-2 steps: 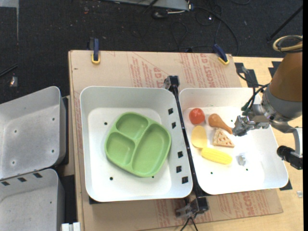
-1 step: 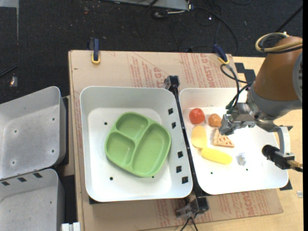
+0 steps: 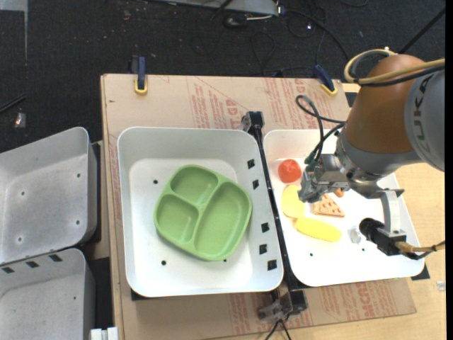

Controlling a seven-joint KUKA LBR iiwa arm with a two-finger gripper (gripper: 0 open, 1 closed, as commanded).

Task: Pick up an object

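In the right bin (image 3: 333, 271) lie a red tomato-like ball (image 3: 289, 170), a pale yellow round piece (image 3: 291, 201), a yellow banana-shaped piece (image 3: 318, 229) and a tan pizza-slice wedge (image 3: 329, 207). My gripper (image 3: 312, 190) hangs low over the bin's middle, just left of the wedge and right of the pale yellow piece. Nothing shows between its tips from this angle. The arm's orange-brown wrist (image 3: 379, 112) covers the bin's far right part.
The left bin (image 3: 141, 268) holds a green three-compartment plate (image 3: 204, 211). A black divider (image 3: 267, 204) runs between the bins. Blue and yellow clamps (image 3: 141, 76) grip the board's far edge. Grey lids (image 3: 42, 190) lie off to the left.
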